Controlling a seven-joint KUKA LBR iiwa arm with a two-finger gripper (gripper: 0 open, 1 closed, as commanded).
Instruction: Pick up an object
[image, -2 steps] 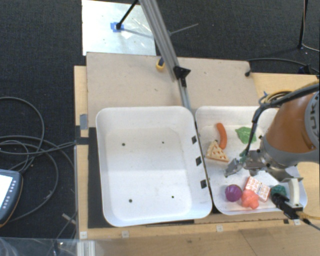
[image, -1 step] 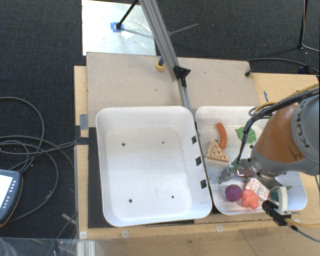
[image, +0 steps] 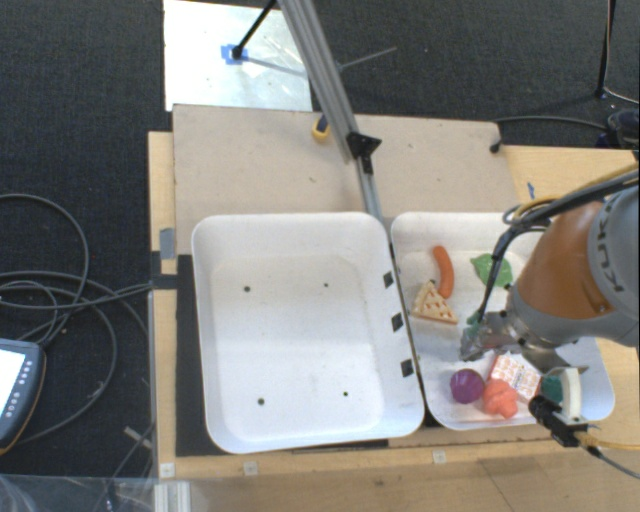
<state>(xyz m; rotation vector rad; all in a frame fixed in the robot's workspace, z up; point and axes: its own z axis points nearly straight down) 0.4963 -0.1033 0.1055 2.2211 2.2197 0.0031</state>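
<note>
The grey KUKA arm with its orange band (image: 565, 265) is reaching in from three o'clock and hanging over the right-hand shallow white plastic bin (image: 420, 235), which is sitting on the tan wooden table (image: 260, 160) beside the left-hand shallow white plastic bin (image: 290, 330), the two touching along their shared edge at the centre of the view. The pincer (image: 478, 340) is showing as a dark metal cluster low in the right bin, at about four o'clock from the frame centre; whether it is standing apart or together cannot be told from this angle, and nothing is visibly lying in its grip. Candidate objects are all lying in the right bin. An orange sausage-shaped toy (image: 443, 270) is lying at the bin's twelve o'clock side, with a tan wedge-shaped toy slice (image: 433, 304) just beside it at six o'clock. A crumpled green item (image: 490, 270) is sitting at three o'clock of the sausage, partly covered by the arm and its cables. At the bin's six o'clock end, a round purple ball (image: 466, 385) is resting just below the pincer, near a red-and-white printed packet (image: 512, 373) and a soft orange-red lump (image: 500, 400), the last two appearing to touch. A black cable (image: 60, 300) is looping on the dark floor at nine o'clock.
</note>
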